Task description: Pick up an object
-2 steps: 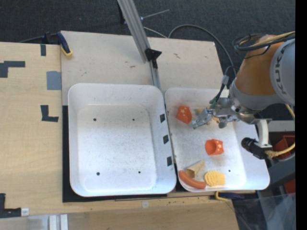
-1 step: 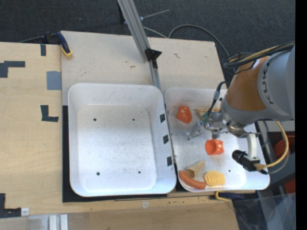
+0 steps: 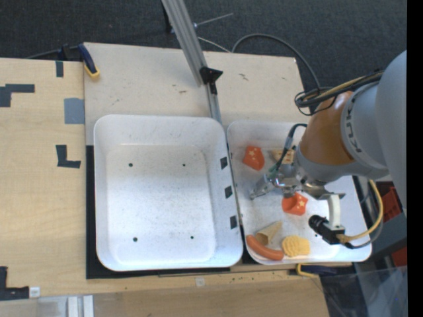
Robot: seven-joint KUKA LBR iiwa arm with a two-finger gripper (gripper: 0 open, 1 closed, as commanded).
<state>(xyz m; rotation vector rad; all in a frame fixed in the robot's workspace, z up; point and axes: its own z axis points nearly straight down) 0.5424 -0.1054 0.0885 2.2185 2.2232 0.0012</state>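
My gripper [image 3: 272, 183] hangs low over the middle of the right bin [image 3: 344, 259], with the grey arm and its orange band reaching in from the right. An orange-red block [image 3: 253, 157] lies just up and left of it. Another red-orange piece [image 3: 295, 204] sits just below and right of the gripper, close to the wrist; whether they touch is unclear. Near the bin's front edge lie a tan cone [image 3: 269, 230], a red sausage [image 3: 263, 248] and a yellow waffle-like disc [image 3: 296, 246]. A small yellow item [image 3: 277, 156] rests beside the arm.
The left bin [image 3: 106, 197] stands beside the right one, with a shared raised rim between them. A slanted metal pole [image 3: 192, 41] crosses above the bench at the back. A black cable [image 3: 264, 41] loops behind the right bin.
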